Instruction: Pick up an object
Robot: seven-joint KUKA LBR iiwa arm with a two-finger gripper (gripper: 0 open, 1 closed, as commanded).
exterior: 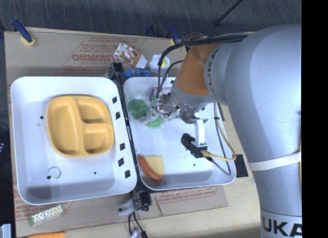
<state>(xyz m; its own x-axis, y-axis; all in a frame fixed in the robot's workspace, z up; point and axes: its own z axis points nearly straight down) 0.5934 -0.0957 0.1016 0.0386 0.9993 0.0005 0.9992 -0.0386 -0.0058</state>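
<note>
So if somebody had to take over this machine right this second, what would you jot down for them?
Gripper: low in the right bin, at its upper left, hard to tell if open or shut; nothing seen between its fingers.
Things in the right bin: green broccoli-like toy just left of the gripper, small green piece below it, hot dog toy on a yellow slab at the lower left corner.
Left bin: yellow divided tray.
Done: nothing lifted yet.
Left: grasp one object, likely a green one, and raise it.
</note>
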